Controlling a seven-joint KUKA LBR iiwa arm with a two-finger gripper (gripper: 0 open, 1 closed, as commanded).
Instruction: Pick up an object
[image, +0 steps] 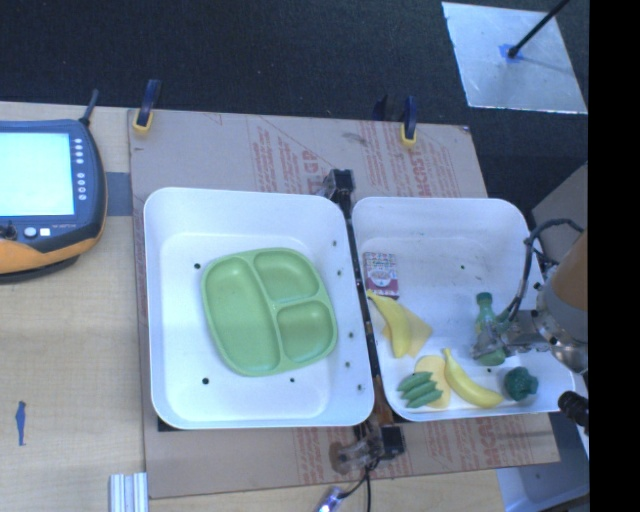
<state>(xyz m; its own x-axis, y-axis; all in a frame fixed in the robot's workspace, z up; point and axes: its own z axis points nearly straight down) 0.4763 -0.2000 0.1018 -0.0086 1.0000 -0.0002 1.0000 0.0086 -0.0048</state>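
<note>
The right bin (440, 225) holds several toy foods. A small red and white packet (381, 273) lies near its left wall, with a yellow wedge (400, 323) just below it. Green pea pods (420, 388), a banana (468, 383) and a dark green broccoli (519, 383) lie along the front. A slim green bottle-like piece (485, 312) stands at the right side. My gripper (497, 346) is down in the bin right at the lower end of that green piece. The arm (565, 290) comes in from the right edge.
The left bin (175, 225) holds a light green divided plate (268, 310). A teach pendant (45, 190) lies on the bench at far left. Clamps (409, 118) sit along the cardboard's back edge. Cables (530, 262) loop beside the wrist.
</note>
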